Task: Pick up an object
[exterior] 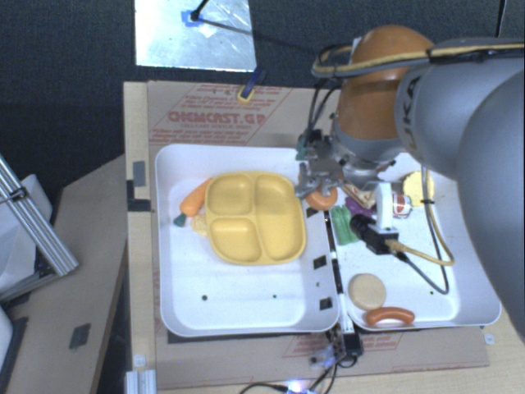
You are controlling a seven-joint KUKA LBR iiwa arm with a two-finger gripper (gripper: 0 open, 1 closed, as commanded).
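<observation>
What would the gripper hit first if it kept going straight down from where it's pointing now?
Probably the small orange piece right under the gripper, by the divider between the bins; depth is hard to judge here.

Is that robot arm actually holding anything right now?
It cannot be told: the gripper sits low by a small orange piece at the bins' divider, with no grip visible.

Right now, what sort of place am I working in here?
Most likely a robot lab's grasping test bench, not a real kitchen. Two white bins sit on cardboard, holding toy food: a yellow divided plate, a carrot and a sausage. The arm reaches in over the divider.
</observation>
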